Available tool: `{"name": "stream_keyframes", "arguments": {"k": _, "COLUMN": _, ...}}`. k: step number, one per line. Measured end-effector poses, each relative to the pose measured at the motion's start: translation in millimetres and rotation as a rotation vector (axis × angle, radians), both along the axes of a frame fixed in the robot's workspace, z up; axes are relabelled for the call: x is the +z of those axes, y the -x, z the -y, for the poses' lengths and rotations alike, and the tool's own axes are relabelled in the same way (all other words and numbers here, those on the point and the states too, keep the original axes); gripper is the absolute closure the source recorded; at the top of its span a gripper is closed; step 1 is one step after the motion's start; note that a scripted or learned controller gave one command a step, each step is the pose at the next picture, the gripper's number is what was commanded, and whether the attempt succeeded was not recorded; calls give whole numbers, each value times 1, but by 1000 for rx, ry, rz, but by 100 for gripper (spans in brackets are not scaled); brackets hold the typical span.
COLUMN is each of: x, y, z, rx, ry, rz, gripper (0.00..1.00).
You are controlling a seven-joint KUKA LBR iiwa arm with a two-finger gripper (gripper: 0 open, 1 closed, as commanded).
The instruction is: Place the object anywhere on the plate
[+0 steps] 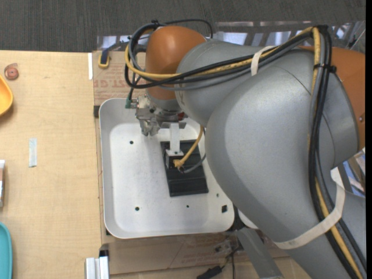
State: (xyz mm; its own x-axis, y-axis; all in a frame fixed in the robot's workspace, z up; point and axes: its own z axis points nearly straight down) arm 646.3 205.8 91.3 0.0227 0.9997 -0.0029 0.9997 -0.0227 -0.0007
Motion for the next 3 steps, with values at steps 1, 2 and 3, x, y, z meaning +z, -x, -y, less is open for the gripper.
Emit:
{"name": "stream_keyframes", "arguments": {"k": 1, "x": 0, "y": -12, "z": -21, "rx": -234, "ry": 0, "rz": 0, "gripper": 0}}
{"name": "stream_keyframes", "arguments": {"k": 2, "x": 0, "y": -12, "z": -21, "rx": -621, "ry": 1, "rz": 0, "gripper": 0}}
{"name": "stream_keyframes", "arguments": {"k": 3, "x": 1, "y": -13, "z": -20, "rx": -1276, "ry": -2, "rz": 3, "gripper": 0}}
